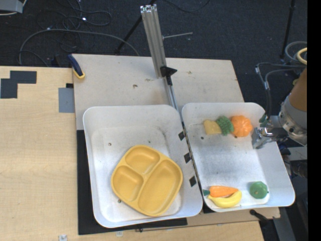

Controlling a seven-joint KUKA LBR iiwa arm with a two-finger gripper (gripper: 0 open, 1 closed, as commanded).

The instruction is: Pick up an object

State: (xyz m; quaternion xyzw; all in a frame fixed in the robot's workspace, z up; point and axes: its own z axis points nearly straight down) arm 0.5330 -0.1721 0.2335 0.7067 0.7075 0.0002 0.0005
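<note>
Leftmost and farthest from the pincer (pixel 259 137) lies the yellow divided plate (pixel 146 179), alone in the left bin (pixel 95 134), well apart from the arm and across the wall between the two bins. Nearer, in the right bin (pixel 228 157), a short row of toy foods runs along the far side, its line pointing almost straight at the pincer: a pale yellow piece (pixel 212 127) at the far left of the row, then a green broccoli-like piece (pixel 225 125) touching it, then an orange fruit (pixel 242 126), which is the closest thing of all, just beside the pincer, a little up and to its left in the view. Lower in the view, by the bin's near wall, a carrot (pixel 222 190) rests on a banana (pixel 226 200), both with their long axes lying left to right, and a small green fruit (pixel 258 189) sits almost directly below the pincer, though clearly farther off than the orange. The pincer hangs at the bin's right rim with nothing visibly between its fingers; how far they stand apart I cannot tell, since they are small and blurred. In my judgement the orange fruit is the natural pick, asking only a short move leftward and down.
</note>
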